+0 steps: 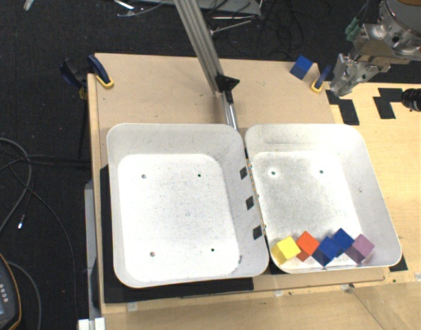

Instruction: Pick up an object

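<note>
- A wooden bench [169,95] with a pale, smooth top bears two shallow white plastic bins with rounded corners, set side by side and touching along their inner edges.
- The left white bin [121,184] has a speckled, scuffed floor with four small dark holes.
- The right white bin [355,163] is scuffed grey across its floor and holds a row of small cubes along its near rim.
- From left to right the row reads: a yellow cube [287,249], an orange cube [307,244], two dark blue cubes [333,245] pressed together, and a pale purple cube [361,247]. Each touches its neighbour.
- The grey metal two-finger gripper [342,81] hangs at the upper right, over the bench beyond the right bin's far corner, well apart from the cubes. It grasps nothing; I cannot tell how it is set.
- Another blue cube [302,66] lies on the bench near the gripper.
- A slanted ribbed aluminium pole [197,33] crosses the far bench.
- Black and yellow clamps [93,71] grip the bench's far left corner.
</note>
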Available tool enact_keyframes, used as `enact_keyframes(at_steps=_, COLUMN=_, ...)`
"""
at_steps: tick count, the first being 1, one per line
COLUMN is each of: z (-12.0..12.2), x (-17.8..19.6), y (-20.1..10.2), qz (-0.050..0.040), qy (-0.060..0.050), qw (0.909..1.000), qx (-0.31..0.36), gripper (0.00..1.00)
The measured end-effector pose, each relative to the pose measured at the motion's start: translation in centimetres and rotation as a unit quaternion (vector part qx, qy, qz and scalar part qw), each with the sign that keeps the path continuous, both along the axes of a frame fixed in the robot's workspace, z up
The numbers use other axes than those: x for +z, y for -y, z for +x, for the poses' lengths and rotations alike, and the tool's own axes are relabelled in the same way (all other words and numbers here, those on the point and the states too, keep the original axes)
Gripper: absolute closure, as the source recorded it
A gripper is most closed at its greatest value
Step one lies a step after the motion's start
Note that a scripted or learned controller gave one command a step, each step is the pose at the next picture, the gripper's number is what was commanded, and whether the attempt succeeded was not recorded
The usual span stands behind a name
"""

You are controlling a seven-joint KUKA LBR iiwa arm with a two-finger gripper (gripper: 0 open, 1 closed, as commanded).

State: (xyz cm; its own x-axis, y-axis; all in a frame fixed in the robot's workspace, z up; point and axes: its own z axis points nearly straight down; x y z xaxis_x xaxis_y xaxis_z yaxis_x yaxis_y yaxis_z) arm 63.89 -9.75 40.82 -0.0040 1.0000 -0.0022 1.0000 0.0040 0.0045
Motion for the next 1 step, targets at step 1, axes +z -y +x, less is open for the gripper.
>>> enact_keyframes(at_steps=1, z=-0.85, x=-15.23, y=-6.10, qz=0.0016, qy=-0.007, qw=1.0000, qx=0.001, gripper=1.00)
